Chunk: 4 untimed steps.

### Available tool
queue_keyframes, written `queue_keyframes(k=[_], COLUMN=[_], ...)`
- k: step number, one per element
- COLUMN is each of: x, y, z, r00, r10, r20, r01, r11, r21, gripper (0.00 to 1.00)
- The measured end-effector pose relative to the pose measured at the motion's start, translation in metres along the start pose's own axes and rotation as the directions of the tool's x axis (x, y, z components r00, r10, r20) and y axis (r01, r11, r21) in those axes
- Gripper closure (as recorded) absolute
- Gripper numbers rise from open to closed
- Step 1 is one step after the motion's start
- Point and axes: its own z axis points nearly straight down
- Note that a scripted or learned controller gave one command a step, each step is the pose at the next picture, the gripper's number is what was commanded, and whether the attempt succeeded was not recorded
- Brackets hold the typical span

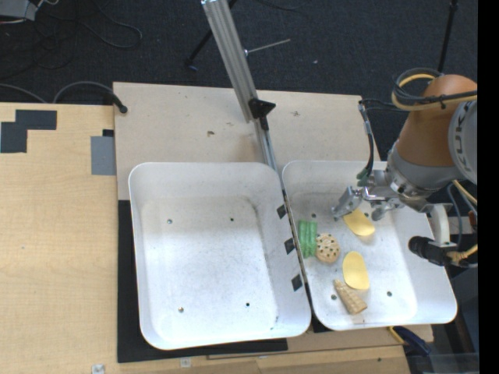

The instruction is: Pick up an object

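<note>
At the lower right of the frame, in the right bin [437,306], lie a tan waffle-like piece [350,296], a yellow chip [355,270], a dotted cookie [327,248] and a green block [307,238]. Above them the gripper [366,199] hangs over another yellow chip [360,224], apparently spread and holding nothing. The left bin [156,181] sits beside.

— Where does the camera sit?
— High above the surface [195,123], fixed, looking down at a slant on both bins [148,209], fairly far back; the arm [433,142] enters from the right.
</note>
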Motion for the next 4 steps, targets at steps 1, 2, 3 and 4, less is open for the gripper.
queue_keyframes(k=[1, 2, 3, 4], x=[0.003, 0.001, 0.002, 0.001], y=[-0.002, -0.001, 0.004, 0.004], z=[0.044, 0.031, -0.013, -0.044], r00=[1.000, 1.000, 1.000, 1.000], r10=[0.001, 0.006, -0.001, 0.000], r20=[0.000, 0.001, 0.002, 0.002], r01=[-0.001, -0.006, 0.001, 0.000], r11=[1.000, 1.000, 1.000, 1.000], r21=[-0.001, -0.005, -0.011, -0.010], gripper=[0.00, 1.00, 1.00, 1.00])
